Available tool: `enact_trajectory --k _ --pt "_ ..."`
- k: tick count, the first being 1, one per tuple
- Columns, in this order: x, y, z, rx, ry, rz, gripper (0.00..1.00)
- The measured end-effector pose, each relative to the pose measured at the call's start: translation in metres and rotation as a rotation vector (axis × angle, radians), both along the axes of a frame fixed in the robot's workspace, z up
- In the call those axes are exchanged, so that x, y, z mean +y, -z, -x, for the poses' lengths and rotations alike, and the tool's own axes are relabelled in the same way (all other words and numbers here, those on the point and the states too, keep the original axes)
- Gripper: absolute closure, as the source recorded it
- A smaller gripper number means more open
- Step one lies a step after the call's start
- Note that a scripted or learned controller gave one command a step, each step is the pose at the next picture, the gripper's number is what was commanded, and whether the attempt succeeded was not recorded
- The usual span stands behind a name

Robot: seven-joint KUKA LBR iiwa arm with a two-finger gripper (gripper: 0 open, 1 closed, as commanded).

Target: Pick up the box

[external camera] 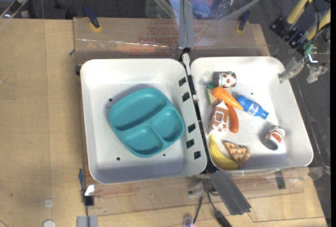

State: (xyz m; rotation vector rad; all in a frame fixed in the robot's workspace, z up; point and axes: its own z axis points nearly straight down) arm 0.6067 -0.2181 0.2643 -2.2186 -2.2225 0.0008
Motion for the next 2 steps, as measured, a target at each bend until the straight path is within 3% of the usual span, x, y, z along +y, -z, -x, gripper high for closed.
enact_trajectory --k 1,2 --pt "0.052 0.133 0.025 0.000 -0.096 0.000 0.00" --pt "0.114 0.143 0.021 -0.001 -0.468 -0.001 0.00"
